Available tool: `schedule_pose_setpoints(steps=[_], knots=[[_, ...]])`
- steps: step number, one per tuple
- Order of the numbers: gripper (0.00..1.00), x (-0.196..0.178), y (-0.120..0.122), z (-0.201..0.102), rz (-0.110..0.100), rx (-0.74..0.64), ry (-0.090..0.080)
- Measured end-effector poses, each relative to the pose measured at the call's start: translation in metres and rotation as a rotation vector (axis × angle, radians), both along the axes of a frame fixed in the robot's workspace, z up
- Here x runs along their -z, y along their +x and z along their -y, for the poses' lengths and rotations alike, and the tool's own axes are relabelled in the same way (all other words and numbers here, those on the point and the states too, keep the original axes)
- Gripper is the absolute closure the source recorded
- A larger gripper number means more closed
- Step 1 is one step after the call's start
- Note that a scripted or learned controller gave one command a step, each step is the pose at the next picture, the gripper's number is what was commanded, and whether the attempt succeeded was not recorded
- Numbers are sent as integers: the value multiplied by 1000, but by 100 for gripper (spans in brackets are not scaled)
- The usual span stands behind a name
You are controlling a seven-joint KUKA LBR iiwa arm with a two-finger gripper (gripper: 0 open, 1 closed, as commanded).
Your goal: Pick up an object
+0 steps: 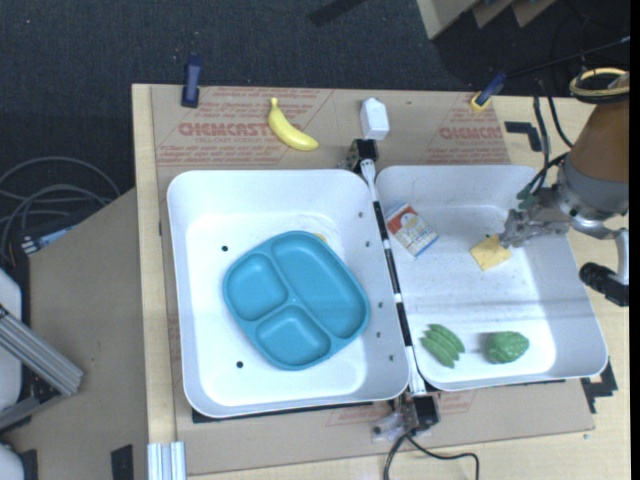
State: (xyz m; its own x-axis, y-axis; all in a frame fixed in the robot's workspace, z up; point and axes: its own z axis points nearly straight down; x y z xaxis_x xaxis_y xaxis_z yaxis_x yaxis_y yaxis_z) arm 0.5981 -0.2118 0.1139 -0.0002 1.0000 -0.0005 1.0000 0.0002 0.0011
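1. Overhead, slantwise: bench (pixel 250 128) of brown printed board, bearing two shallow white bins side by side.
2. Left bin (pixel 200 218), centre-left of frame: holds blue divided tray (pixel 293 299), three compartments, lying flat and slightly turned.
3. Right bin (pixel 560 308), centre-right of frame: holds four small items, listed below.
4. Small red-and-white carton (pixel 411 230), upper left part of right bin, lying tilted near the divider.
5. Yellow wedge-shaped block (pixel 490 254), upper middle of right bin, just below and left of gripper; touching or merely beside, cannot tell.
6. Green ridged vegetable piece (pixel 442 343), lower left part of right bin.
7. Green rounded leafy piece (pixel 507 347), lower middle of right bin, near item 6 but apart from it.
8. Gripper (pixel 522 223), right side of frame, low over upper right part of right bin, at end of grey arm with orange band (pixel 608 148). Spread of its tips: cannot tell at this size. Nothing visibly clamped.
9. Yellow banana (pixel 290 128), on bench above left bin, outside both bins.
10. White clip-like fitting (pixel 374 118), top centre, above junction of bins.
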Motion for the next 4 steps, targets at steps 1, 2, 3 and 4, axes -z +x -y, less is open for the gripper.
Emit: schedule_pose_setpoints(steps=[1, 2, 3, 4], knots=[[100, -49, -15, -20, 1, -1, 0], [100, -64, 3, -12, 1, -1, -1], [100, -77, -13, -35, -2, -2, 2], [100, -66, 3, -57, 0, -1, 0]])
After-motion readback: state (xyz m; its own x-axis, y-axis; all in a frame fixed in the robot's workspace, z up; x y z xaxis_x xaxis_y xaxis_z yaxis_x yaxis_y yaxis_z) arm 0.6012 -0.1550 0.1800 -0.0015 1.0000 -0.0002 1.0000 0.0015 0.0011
